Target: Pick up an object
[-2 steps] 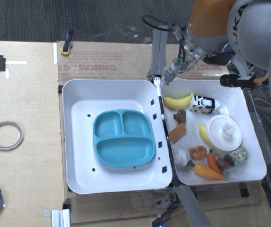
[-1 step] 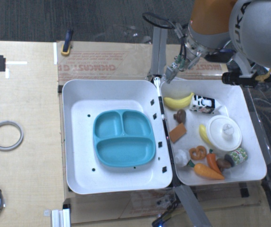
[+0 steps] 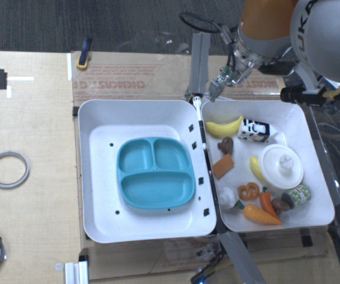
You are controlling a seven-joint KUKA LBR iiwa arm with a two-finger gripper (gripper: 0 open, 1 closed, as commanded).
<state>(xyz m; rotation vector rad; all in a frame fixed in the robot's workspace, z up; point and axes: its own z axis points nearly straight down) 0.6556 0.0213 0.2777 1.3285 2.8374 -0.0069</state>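
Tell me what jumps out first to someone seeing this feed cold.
The blue divided plate lies alone in the left bin. The right bin is crowded: a banana near its far edge, a white lidded pot in the middle, a carrot and pretzel near the front. The grey arm with its orange band hangs over the bins' far edge, its tool above the divider.

We look down from one fixed camera above the bench, tilted at a slant, far enough back to take in both white bins, left bin (image 3: 93, 176) and right bin (image 3: 312, 158) side by side, the grey arm (image 3: 312, 16) entering from our upper right
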